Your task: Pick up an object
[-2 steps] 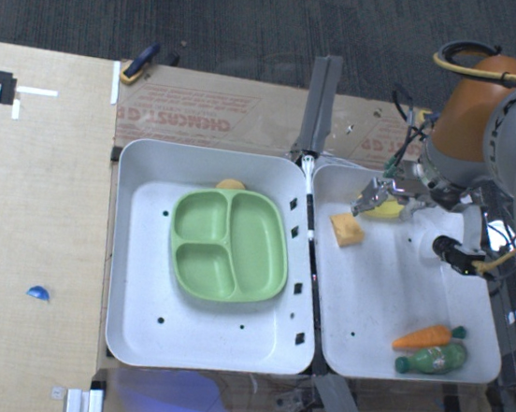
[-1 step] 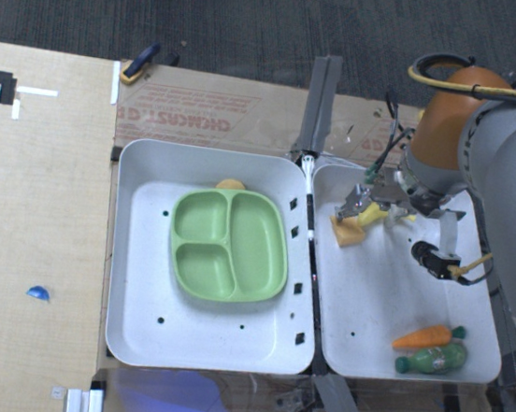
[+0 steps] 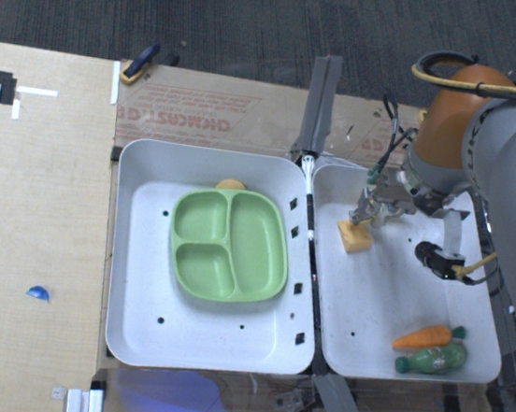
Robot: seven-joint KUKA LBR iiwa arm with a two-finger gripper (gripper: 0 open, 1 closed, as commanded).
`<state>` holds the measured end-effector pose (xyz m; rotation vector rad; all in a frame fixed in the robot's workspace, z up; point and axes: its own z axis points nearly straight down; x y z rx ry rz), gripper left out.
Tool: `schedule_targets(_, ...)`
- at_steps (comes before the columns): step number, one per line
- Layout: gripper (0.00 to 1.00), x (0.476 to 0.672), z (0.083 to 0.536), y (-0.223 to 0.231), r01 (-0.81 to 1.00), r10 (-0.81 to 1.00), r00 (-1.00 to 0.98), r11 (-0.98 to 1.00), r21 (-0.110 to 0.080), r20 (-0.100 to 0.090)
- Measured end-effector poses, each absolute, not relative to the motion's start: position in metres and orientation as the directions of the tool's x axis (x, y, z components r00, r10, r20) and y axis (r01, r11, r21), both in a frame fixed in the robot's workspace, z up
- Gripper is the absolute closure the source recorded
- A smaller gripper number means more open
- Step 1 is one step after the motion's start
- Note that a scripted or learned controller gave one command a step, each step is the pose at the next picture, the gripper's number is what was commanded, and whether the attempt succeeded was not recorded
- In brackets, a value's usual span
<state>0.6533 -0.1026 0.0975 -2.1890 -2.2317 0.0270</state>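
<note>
The gripper [image 3: 366, 216] hangs over the right bin [image 3: 363, 341], touching the tan block [image 3: 355, 238] at the bin's ten o'clock; whether its fingers pinch it, I cannot tell. A carrot [image 3: 423, 338] and green bottle [image 3: 432, 358] lie at five o'clock.

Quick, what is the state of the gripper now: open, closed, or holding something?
Gripper: cannot be told; it is low in the right bin, just above the tan block, with nothing visibly between it.
</note>
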Motion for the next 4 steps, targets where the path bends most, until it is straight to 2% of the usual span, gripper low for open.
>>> schedule_targets(1, 1.00, 0.614, 0.191, -0.048, 0.998, 0.998, 0.058, -0.058, -0.002, -0.001)
schedule_targets(2, 0.00, 0.614, 0.191, -0.048, 0.998, 0.998, 0.058, -0.058, -0.003, -0.001)
schedule_targets(3, 0.00, 0.635, 0.128, -0.096, 0.999, 0.999, 0.035, -0.035, -0.003, -0.001)
schedule_targets(4, 0.00, 0.639, 0.092, -0.095, 0.991, 0.991, -0.136, 0.136, -0.002, 0.000)
